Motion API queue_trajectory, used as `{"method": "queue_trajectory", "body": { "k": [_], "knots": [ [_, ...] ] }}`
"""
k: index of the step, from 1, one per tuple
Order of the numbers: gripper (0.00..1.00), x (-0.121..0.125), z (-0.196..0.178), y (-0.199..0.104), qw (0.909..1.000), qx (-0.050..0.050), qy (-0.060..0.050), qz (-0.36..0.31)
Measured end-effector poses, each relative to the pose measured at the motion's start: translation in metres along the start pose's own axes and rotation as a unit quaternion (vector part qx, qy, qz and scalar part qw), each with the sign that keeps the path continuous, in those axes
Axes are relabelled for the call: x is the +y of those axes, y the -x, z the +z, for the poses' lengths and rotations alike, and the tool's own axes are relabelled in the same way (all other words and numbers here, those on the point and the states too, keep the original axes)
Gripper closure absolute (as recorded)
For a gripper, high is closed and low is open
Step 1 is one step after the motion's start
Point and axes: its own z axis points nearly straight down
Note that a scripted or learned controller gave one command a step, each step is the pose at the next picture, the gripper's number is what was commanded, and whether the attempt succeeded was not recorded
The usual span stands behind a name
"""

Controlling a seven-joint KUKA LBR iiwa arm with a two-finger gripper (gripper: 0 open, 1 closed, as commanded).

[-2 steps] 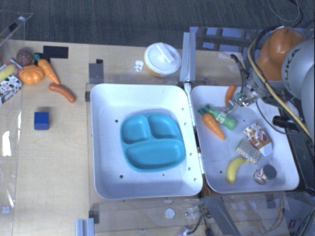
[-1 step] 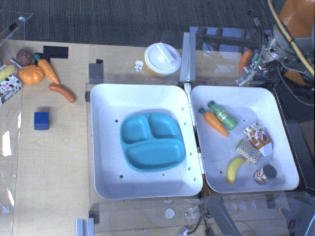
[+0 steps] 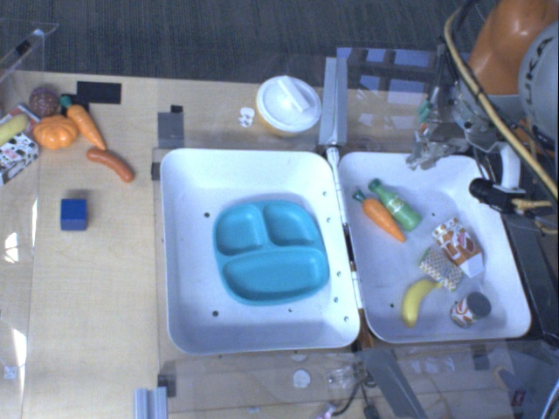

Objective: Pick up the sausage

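Camera view: gripper (image 3: 430, 154), finger state unreadable, hovers at right bin's (image 3: 505, 319) 12 o'clock, nothing grasped; approach step, next needs a long traverse toward 9 o'clock, to sausage (image 3: 111, 164) on the bench.

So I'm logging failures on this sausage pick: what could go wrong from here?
1. Reach: the sausage lies on the bench left of both bins, while the pincer hovers at the right bin's far edge.
2. Wrong grab: the carrot and small pumpkin crowd the sausage, and another carrot lies much nearer the pincer.
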Motion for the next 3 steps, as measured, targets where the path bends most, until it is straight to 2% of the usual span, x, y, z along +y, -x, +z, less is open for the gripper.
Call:
{"method": "queue_trajectory", "body": {
  "k": [1,2,3],
  "knots": [
    [1.0,0.012,0.027,-0.058,0.9884,0.0,0.001,-0.152],
    [1.0,0.018,0.018,-0.111,0.9981,0.001,0.001,0.061],
    [1.0,-0.013,-0.066,-0.018,0.9897,0.0,0.002,-0.143]
  ]
}}
